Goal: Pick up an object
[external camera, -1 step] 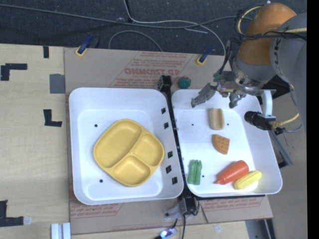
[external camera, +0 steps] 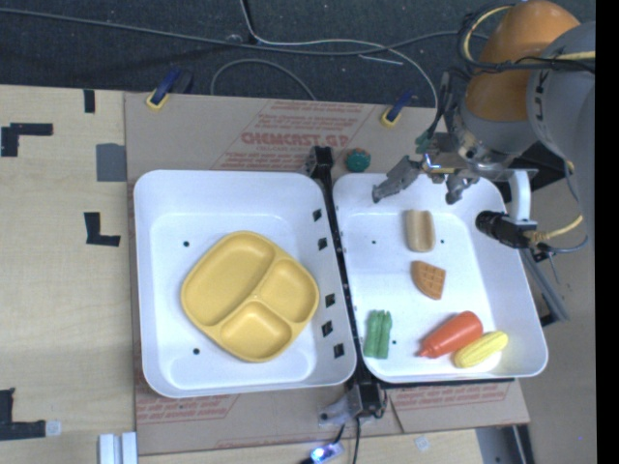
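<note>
claw (external camera: 422, 188) is open, fingers spread wide, nothing between them. it sits over the top edge of the right bin (external camera: 503, 259), above the bun (external camera: 419, 230) and apart from it

arm (external camera: 527, 75) comes in from the upper right, orange band visible above the wrist

right bin contents:
- bun near the top middle, lying along the bin's length
- waffle (external camera: 428, 279) just below the bun, not touching it
- carrot (external camera: 450, 334) in the lower right, tilted
- corn (external camera: 481, 349) touching the carrot's lower right side
- green veg (external camera: 377, 334) at the lower left, close to the divider edge, well apart from the carrot

left bin (external camera: 160, 259) holds a yellow tray (external camera: 250, 296) with three compartments, roughly centred, rotated at an angle to the bin walls

both bins sit side by side on a cardboard sheet (external camera: 280, 129) on the tabletop (external camera: 58, 288). small teal object (external camera: 359, 159) on the cardboard just above the gap between the bins, outside both. two yellow-blue clamps (external camera: 166, 88) at the cardboard's top edge, cables run across the dark floor behind

nothing lifted, all five items in the right bin lie flat on its floor
</note>
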